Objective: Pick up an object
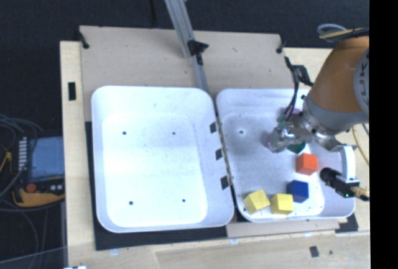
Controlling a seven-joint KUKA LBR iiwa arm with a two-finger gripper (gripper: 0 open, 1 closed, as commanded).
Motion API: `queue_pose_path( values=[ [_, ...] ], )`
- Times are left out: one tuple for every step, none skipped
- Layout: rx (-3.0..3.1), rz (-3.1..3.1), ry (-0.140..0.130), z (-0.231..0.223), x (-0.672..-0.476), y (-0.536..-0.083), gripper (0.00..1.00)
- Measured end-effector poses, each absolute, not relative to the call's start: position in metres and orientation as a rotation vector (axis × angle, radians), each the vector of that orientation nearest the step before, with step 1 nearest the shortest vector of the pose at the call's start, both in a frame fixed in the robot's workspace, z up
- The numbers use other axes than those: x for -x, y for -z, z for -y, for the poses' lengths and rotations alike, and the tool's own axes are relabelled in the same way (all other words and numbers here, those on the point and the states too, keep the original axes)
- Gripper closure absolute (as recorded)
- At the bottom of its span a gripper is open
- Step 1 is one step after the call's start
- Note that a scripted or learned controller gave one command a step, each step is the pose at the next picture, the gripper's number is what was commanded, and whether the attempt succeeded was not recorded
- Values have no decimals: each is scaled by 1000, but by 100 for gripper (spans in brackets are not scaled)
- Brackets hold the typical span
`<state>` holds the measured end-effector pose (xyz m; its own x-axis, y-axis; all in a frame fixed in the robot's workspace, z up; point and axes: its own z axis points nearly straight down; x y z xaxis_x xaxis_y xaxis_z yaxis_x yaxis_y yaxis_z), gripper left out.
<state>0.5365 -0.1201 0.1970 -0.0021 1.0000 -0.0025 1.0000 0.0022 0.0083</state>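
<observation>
Starting at the left of the frame, a blue box (47, 158) sits off the bench among dark cables. Next comes the left bin (99, 137), a shallow white tray with rounded corners, taking up the middle-left of the picture. A slanted metal rail (177, 7) runs from the top centre down toward the seam where the two bins meet.

The right bin (249, 112) fills the middle-right and holds four small blocks, all gathered in its lower right part. Two are yellow: one yellow block (256, 200) lies tilted near the bottom rim, and a second yellow block (282, 202) sits just beside it to the right. One blue block (298, 190) stands just up and right of that pair. One orange block (306, 163) lies above the blue one.

The gripper (283, 139) hangs over the right bin, just up and left of the orange block, below the arm's orange band (339, 78). Whether its fingers are spread or closed cannot be told, and nothing is seen between them.
</observation>
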Motion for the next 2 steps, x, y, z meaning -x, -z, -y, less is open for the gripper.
queue_pose_path(
  values=[
    [-2213, -2220, -6, 122, -538, -251, 100],
    [-2214, -2229, -1, 75, -543, -241, 100]
  ],
)
